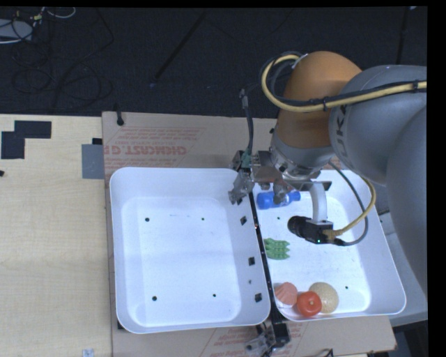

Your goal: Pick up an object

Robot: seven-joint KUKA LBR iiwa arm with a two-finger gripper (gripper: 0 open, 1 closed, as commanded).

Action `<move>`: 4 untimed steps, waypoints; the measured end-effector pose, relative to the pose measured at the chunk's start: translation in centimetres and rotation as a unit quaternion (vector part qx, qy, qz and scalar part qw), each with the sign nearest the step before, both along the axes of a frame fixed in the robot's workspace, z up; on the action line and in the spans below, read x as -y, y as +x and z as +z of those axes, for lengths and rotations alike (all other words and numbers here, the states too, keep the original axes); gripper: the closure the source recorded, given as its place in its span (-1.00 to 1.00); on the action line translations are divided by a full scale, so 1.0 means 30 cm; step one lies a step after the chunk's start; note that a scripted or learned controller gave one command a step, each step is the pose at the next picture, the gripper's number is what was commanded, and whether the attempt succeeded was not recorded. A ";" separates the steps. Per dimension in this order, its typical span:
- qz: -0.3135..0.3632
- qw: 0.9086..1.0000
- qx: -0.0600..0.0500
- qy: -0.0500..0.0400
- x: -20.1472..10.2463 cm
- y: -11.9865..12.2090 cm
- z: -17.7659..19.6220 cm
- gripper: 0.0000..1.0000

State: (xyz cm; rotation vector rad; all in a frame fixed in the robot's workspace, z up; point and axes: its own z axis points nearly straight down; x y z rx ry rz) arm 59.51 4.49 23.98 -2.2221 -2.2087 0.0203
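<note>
the bench (pixel 49 237) is pale wood, and a flat brown cardboard sheet (pixel 174 143) with red print lies on it under the two bins. at the top the room is dark, with thin cables (pixel 42 21) lying on a black floor. a few dark patches (pixel 28 136) sit on the wood at the 9 o'clock side.

the left bin (pixel 125 188) is white, with small dark dots on its floor. the right bin (pixel 387 293) is white too and touches the left one along the middle.

the big grey arm (pixel 383 118) with its orange band (pixel 317 80) comes in from 3 o'clock and covers the top part of the right bin. a yellow hose (pixel 275 94) loops round the band. the gripper (pixel 275 190) hangs over the 12 o'clock end of the right bin, near the wall between the bins. a blue object (pixel 268 201) sits right under it. the arm hides the tips, so one cannot tell if the gripper is apart or together, or if it grips the blue thing.

a green pea pod toy (pixel 277 249) lies in the middle of the right bin. at 6 o'clock in that bin a pink round thing (pixel 285 293), a red tomato (pixel 308 303) and a tan ball (pixel 325 295) sit close together, touching.
</note>
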 end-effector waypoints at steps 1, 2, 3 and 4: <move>0.002 1.000 0.001 0.001 0.074 -0.188 -0.188 -1.00; 0.000 1.000 0.007 0.001 0.288 -0.286 -0.006 -1.00; 0.000 1.000 0.004 0.002 0.532 -0.216 -0.225 -1.00; 0.001 1.000 0.009 -0.001 0.818 0.004 -0.265 -1.00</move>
